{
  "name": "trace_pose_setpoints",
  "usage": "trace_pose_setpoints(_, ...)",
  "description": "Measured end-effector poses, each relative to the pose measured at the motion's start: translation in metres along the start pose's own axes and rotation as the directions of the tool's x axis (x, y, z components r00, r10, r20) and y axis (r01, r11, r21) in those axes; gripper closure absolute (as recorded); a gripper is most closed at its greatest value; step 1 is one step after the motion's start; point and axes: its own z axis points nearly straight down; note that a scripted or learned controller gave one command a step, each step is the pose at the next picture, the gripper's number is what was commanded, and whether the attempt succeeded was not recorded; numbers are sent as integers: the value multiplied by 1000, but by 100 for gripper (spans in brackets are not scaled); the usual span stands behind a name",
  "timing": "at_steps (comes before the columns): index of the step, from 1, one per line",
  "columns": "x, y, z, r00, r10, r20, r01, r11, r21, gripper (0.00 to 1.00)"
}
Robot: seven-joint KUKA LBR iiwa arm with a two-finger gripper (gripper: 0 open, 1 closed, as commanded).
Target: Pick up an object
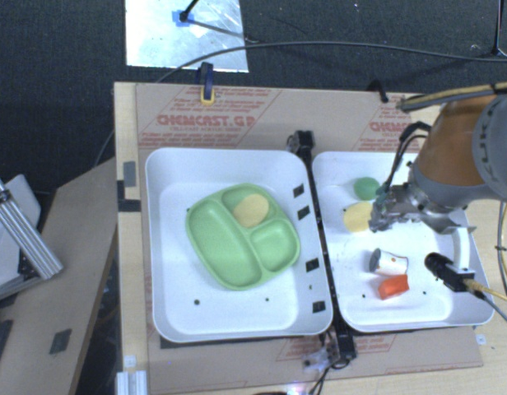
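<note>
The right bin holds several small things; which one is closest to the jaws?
The yellow piece, in the right bin by its left side. The gripper hangs right beside it, while the green ball, white cup and orange block lie farther away.

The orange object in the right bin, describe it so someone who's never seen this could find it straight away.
Look in the right bin, toward its near edge. The orange object lies just below a small white cylinder. It is the only orange, blocky item; its neighbours are white, yellow and green.

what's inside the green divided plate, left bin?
The green divided plate holds one pale yellow object in its upper compartment. Other compartments look bare. Anything beneath the plate is hidden.
</note>
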Motion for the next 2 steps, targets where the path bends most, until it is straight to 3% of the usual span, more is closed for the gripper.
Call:
trace_pose_setpoints(1, 5, -7, -54, 1000, -5, -1, 5, 1000, -2, 100)
trace_pose_setpoints(2, 4, 4, -114, 1000, -5, 0, 5, 1000, -3, 100)
